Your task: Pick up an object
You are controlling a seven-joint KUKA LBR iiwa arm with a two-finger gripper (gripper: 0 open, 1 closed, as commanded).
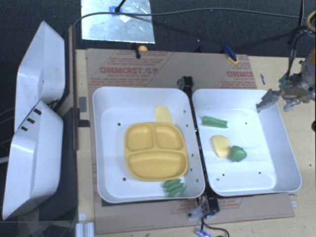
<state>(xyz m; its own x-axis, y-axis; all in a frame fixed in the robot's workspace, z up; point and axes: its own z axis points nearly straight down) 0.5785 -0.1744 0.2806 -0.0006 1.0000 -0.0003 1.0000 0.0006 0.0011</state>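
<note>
Camera view, your side first: green pods beside the yellow tray, left bin. Right bin: green lump touching yellow piece, green bean behind. Claw at far rim; grip state unreadable.

Two bins — five items, one tray.
</note>
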